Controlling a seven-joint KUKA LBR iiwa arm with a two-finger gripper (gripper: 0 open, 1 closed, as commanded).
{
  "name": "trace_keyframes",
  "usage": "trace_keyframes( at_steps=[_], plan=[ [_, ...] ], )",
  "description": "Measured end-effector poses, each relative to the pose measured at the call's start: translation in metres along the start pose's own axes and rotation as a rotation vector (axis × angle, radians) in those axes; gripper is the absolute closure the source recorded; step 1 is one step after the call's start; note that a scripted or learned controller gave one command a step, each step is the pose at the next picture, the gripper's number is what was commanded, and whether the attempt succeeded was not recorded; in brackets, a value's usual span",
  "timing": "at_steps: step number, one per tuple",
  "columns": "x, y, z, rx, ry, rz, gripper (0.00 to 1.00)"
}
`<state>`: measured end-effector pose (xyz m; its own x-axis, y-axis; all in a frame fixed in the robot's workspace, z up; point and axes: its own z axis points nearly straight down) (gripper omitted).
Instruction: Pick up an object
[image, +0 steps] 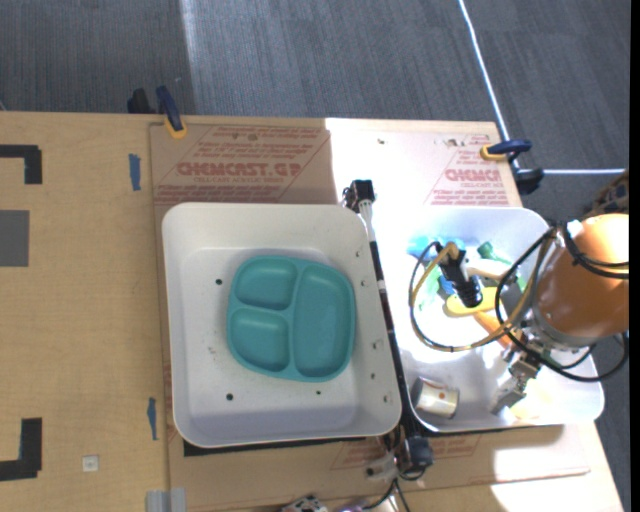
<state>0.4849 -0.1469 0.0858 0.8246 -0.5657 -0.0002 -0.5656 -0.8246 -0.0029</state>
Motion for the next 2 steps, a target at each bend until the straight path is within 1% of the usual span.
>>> trace_keyframes(
  at_steps=[1,2],
  plan=[
    [-0.021,-0.034,0.000,-0.005,0.000,-0.230,0.00],
    [-0.021,-0.036,-0.011,-0.002,-0.001,-0.226,1.00]
  ],
)
